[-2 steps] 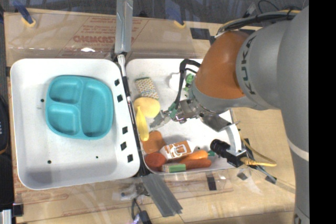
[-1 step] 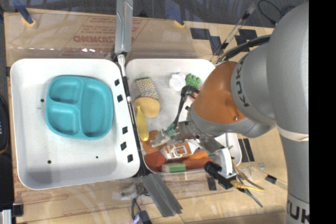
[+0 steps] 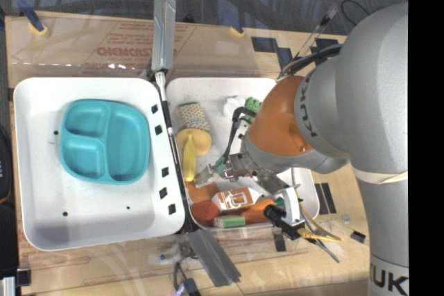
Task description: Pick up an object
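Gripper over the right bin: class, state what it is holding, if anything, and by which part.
It cannot be told. The gripper sits low among the clutter in the right bin, beside the banana, with no object visibly between its fingers.

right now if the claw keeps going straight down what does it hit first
Most likely the orange-labelled packet, which lies just under the claw in the right bin, beside the banana. Depth is hard to judge from this slanted view.

Left bin (image 3: 31, 170) open around teal tray (image 3: 105, 141), right bin (image 3: 208, 88) crowded — arm (image 3: 312, 128) overhead
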Robot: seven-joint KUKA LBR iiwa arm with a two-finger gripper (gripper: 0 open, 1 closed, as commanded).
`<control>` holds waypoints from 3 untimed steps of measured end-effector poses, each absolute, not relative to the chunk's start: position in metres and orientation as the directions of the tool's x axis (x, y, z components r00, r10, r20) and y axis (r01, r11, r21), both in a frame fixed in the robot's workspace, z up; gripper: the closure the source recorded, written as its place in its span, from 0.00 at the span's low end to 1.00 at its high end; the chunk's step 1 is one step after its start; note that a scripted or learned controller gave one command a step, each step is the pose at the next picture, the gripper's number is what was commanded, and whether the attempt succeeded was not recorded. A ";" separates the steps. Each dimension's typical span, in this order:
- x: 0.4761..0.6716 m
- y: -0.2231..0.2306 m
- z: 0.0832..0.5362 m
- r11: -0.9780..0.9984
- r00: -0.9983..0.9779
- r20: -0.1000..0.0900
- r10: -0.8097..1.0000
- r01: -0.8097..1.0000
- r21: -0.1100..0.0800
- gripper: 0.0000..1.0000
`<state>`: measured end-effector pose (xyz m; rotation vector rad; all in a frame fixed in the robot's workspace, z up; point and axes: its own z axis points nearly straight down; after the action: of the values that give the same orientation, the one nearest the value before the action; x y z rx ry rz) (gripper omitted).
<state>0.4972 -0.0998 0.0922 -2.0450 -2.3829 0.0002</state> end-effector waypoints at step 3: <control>0.484 -0.096 0.094 0.224 -0.224 -0.002 0.974 0.974 0.008 0.00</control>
<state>0.4836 -0.0959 0.0945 -1.9604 -2.4633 -0.0074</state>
